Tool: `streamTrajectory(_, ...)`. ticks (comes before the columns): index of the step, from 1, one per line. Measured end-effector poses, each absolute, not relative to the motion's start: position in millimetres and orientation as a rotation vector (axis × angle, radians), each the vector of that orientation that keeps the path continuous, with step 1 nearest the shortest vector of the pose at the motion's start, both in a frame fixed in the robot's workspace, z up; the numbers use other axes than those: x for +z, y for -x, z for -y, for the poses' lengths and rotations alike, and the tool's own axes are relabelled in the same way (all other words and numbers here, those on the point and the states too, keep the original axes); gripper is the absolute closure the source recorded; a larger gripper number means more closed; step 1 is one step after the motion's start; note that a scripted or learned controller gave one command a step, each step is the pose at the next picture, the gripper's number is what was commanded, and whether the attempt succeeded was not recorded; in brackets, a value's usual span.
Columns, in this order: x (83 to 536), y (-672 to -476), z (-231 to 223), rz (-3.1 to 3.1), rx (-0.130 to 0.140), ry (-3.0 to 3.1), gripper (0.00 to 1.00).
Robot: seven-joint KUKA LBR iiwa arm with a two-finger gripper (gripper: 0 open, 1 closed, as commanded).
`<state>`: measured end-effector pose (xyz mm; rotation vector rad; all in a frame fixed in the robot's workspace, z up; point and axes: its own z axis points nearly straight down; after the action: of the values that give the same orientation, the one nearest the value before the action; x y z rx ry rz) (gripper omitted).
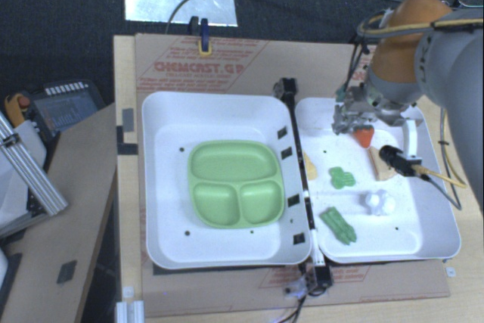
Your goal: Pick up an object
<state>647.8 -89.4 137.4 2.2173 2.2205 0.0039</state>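
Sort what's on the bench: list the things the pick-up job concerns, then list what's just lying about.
Job:
tool, low in the right bin
orange-red piece just beside it
small green piece
long green piece
white piece
tan piece

Lying about:
green divided tray in the left bin
handheld pendant on the side table

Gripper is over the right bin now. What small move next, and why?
Probably a short descent: the gripper sits at the right bin's back, right beside the orange piece, with nothing visibly held. The green pieces lie farther toward the front.
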Motion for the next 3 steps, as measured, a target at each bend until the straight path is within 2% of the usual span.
streamTrajectory(1, 203, -650.7, 91, -2.22, 0.009, -2.213, 1.0)
streamTrajectory(2, 264, -645.7, 85, -2.223, 0.007, -2.212, 1.0)
streamTrajectory(3, 280, -646.6, 86, -2.224, 0.004, -2.214, 1.0)
